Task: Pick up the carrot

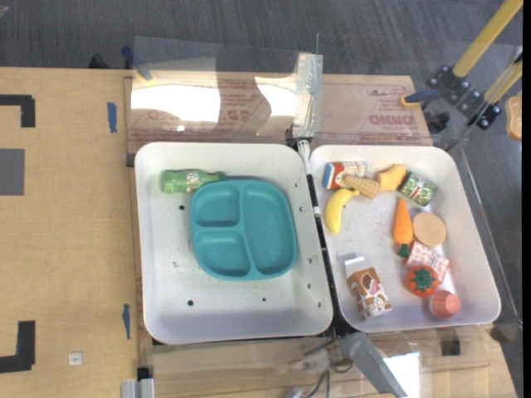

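A teal divided plate (244, 226) fills much of the left bin (158, 305). In the right bin (477, 305), the carrot (402, 225) lies touching what looks like a round biscuit (430, 228). The gripper's state I cannot tell.

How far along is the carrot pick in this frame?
Nothing looks done yet. The carrot lies in the right bin, between the banana and a round tan disc, with nothing gripping it. The whole pick is left: reaching in, grasping, lifting.
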Controlling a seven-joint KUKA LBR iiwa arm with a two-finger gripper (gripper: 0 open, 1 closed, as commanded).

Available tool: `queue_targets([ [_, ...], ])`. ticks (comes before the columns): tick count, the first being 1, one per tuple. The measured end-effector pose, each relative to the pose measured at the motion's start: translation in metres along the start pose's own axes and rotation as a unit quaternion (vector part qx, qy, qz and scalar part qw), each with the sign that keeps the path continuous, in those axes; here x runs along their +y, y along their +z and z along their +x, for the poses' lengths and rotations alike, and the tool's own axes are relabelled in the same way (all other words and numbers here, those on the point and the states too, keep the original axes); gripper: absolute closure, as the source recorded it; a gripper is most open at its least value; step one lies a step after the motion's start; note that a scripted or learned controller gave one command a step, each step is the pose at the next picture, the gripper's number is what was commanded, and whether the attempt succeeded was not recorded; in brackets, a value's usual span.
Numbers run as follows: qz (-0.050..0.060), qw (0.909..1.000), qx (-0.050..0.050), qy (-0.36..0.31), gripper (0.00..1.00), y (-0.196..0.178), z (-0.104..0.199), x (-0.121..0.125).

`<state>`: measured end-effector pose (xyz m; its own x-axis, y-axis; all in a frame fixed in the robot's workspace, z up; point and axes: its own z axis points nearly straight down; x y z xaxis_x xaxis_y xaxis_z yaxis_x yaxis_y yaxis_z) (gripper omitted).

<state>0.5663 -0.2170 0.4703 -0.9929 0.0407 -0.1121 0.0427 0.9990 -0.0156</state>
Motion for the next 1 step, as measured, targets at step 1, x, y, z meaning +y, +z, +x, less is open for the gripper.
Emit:
queue_targets([
  [1,0.001,1.0000,-0.006,-0.001,1.00,-0.0124,-0.0034,0.0009],
])
